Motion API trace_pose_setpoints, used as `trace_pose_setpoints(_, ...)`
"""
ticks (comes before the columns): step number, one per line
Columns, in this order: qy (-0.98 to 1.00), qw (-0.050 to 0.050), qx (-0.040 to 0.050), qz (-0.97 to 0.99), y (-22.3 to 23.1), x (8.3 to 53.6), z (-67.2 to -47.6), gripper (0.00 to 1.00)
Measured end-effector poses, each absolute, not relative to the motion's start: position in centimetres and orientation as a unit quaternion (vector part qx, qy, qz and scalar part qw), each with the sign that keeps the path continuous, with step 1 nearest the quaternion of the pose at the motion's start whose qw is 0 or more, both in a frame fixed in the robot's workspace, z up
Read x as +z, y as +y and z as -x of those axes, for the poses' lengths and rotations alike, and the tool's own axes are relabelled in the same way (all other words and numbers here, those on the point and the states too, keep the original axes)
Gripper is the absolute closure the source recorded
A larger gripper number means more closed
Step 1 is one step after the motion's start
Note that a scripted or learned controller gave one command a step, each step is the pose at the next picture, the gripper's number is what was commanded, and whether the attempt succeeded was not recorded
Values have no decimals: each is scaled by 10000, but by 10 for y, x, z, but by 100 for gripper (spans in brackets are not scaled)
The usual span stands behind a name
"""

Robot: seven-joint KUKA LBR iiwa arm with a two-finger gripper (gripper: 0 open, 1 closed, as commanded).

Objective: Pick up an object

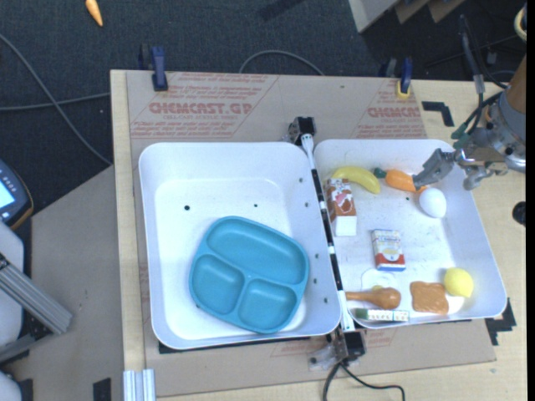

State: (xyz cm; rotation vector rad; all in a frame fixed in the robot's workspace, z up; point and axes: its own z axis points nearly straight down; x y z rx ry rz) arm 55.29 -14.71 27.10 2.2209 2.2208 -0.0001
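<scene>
The pincer (451,167) hangs open and empty over the right bin's (489,249) far edge. Just below-left sit a carrot (400,180) and an egg (432,202); closing on either risks it rolling away.

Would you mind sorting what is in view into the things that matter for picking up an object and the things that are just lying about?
Belongs to the job:
- gripper, over the right bin's far right corner
- right bin: banana, carrot, egg, lemon, small carton

Just lying about:
- blue divided tray in the left bin
- toy carrot on the floor
- blue clamps
</scene>
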Motion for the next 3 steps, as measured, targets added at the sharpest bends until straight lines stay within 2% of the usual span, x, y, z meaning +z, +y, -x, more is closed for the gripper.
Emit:
trace_pose_setpoints(1,7071,-56,-29,-7071,-129,166,-531,0)
trace_pose_setpoints(2,7070,-42,-20,-7072,-108,81,-518,0)
trace_pose_setpoints(3,7064,7,2,-7078,-110,96,-520,100)
